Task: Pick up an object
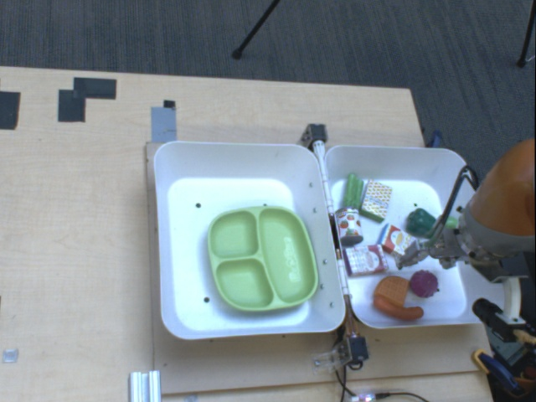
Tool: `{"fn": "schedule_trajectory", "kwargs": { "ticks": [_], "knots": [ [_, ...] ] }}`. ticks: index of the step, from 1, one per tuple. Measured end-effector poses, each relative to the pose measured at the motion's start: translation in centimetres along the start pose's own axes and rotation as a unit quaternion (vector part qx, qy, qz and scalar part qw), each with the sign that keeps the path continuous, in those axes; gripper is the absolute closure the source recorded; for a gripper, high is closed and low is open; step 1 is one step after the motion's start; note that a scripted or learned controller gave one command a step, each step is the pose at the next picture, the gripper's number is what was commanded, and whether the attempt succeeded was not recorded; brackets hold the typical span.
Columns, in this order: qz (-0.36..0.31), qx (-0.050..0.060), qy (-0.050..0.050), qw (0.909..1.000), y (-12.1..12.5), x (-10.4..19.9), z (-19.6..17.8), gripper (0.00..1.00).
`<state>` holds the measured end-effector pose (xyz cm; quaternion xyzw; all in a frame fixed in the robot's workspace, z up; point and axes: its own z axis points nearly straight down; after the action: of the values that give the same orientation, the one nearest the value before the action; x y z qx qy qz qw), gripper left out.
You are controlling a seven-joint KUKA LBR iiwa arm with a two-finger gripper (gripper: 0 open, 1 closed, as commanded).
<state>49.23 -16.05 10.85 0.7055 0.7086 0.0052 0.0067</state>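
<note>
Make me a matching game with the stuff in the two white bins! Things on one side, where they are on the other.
Things:
1. green divided plate
2. purple ball
3. orange toy
4. green stick

Places:
A. near the top of the right bin, by the divider
B. alone in the left bin
C. at the bottom of the right bin, left of the purple ball
D. low in the right bin, just under the gripper

Pairs: 1-B, 2-D, 3-C, 4-A
</note>
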Motion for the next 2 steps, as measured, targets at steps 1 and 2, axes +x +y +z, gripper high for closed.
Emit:
{"fn": "schedule_trajectory", "kwargs": {
  "ticks": [1,2],
  "knots": [
    [0.001,0.005,0.001,1.0000,-0.4,5.0,2.0,0.00],
    [0.000,0.002,0.000,1.0000,-0.1,5.0,0.8,1.00]
  ]
}}
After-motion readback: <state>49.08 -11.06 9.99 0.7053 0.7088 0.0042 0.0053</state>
